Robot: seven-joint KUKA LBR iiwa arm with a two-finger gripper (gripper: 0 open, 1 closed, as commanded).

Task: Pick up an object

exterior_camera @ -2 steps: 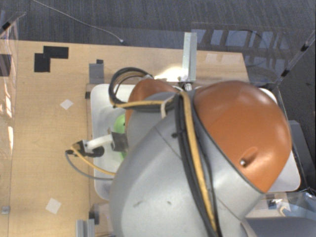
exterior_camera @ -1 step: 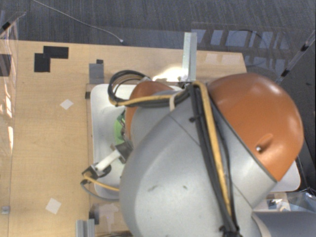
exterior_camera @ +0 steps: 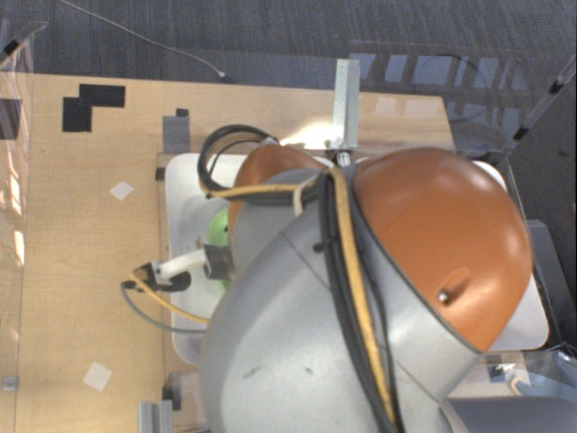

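The one thing in reach of a pick is a small bright green rounded object (exterior_camera: 217, 228), probably plastic or foam. It lies inside the left shallow white bin (exterior_camera: 182, 192), towards that bin's middle. I can see just a sliver of it, because the rest is covered by the robot. Going by its colour and curve, I would guess it is light, fairly smooth and perhaps slightly squashy. It does not look fragile, but it could roll or squirt out of a careless pinch. I think the safest hold would be across its widest part, squarely from above and low enough that it cannot pop upward.

The gripper (exterior_camera: 219, 260) sits just beside the object, over the same part of the left bin. From here I cannot tell whether it is released or clenched, or whether it has the object at all.

Above that, the big grey arm with its orange band (exterior_camera: 433, 233) hangs over most of the left bin and spreads across the neighbouring right white bin (exterior_camera: 537, 318). Outside the left bin, on its far side from the arm, runs the pale wooden bench top (exterior_camera: 81, 242).
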